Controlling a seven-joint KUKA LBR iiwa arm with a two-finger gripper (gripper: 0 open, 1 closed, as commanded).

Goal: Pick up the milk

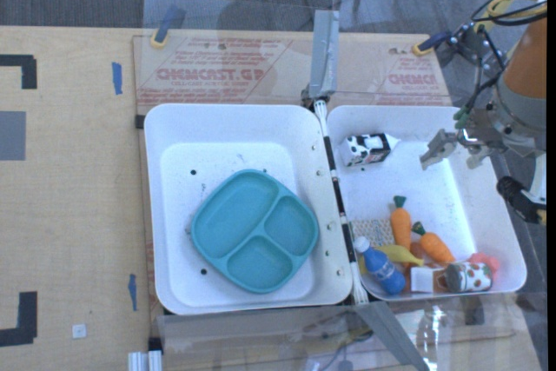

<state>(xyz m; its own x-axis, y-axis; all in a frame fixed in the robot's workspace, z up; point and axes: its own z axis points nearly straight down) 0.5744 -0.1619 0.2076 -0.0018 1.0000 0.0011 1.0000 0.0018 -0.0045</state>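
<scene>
along the near edge of the right shallow white plastic bin (512,226) lies a cluster of toys: a small blue plastic bottle with a white cap (380,267), a yellow banana-shaped piece (399,254), a white block (423,280), a round red-and-white spotted toy (469,275) and two orange carrots with green tops (415,232). in the left white bin (165,187) a teal three-compartment plastic plate (254,230) rests flat. farther back in the right bin, close to the divider and the far wall, the small black-and-white cow-patterned milk carton (367,148) lies on its side. to its right, well apart from it, the grey metal pincer (453,149) hangs above the bin's far right part with its fingers spread apart, nothing between them. beyond lies the pale wooden tabletop (69,187).
</scene>
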